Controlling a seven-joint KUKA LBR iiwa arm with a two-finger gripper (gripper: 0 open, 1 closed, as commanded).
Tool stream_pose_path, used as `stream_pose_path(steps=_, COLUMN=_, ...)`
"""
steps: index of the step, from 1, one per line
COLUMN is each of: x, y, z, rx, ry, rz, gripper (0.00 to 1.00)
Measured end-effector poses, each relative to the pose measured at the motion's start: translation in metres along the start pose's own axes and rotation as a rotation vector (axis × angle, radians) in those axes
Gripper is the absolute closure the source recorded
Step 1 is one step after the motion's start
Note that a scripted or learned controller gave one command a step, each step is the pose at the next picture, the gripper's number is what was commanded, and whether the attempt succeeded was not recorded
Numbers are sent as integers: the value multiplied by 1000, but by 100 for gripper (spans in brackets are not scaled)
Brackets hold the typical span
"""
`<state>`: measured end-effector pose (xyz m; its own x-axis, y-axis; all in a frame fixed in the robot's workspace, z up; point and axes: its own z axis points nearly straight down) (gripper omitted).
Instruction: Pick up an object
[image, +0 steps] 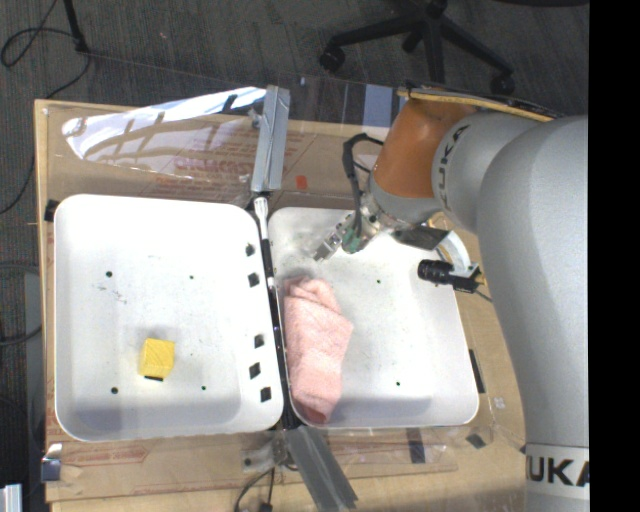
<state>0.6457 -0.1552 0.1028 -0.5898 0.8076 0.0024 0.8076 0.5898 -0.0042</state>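
A pink folded cloth (316, 345) lies along the left side of the right bin (420, 400). A small yellow block (157, 358) sits in the lower left part of the left bin (90, 230). My gripper (335, 243) hangs over the far left part of the right bin, just above and to the right of the cloth's upper end. Nothing shows between its tips. The grey arm with its orange band (415, 160) comes in from the upper right.
A metal divider (268, 290) with black clips runs between the two bins. A black cable and connector (447, 273) hang beside the wrist over the right bin. Clear plastic sheeting (160, 130) lies behind the left bin.
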Motion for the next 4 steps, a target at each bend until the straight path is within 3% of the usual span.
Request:
stream_pose_path(steps=1, x=18, y=28, z=9, rx=-3, ry=-2, rz=-318, gripper=100)
stream_pose_path(steps=2, x=86, y=7, z=-90, rx=-3, ry=-3, rz=-442, gripper=100)
stream_pose_path(steps=3, x=34, y=-20, z=10, rx=-5, ry=-6, rz=-480, gripper=100)
stream_pose_path(steps=4, x=-18, y=-8, z=9, rx=-5, ry=-6, rz=-399, gripper=100)
